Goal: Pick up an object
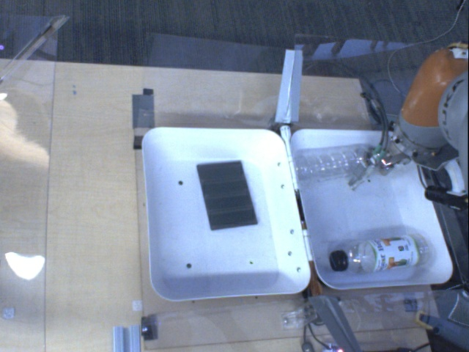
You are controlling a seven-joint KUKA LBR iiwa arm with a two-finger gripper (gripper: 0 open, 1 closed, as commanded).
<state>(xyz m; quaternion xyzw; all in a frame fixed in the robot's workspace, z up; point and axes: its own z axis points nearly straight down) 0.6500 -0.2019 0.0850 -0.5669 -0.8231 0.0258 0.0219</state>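
A clear plastic bottle with a black cap and a white and orange label lies on its side near the front of the right bin. A second clear, ribbed bottle lies along that bin's back wall and is hard to make out. My gripper hangs low over the back of the right bin, right beside the ribbed bottle's right end. A dark grey flat rectangular block rests in the middle of the left bin.
A metal divider post rises behind the seam between the two bins. The grey arm with its orange band comes in over the right bin's back right corner. Cables and brackets sit along the bench's front edge.
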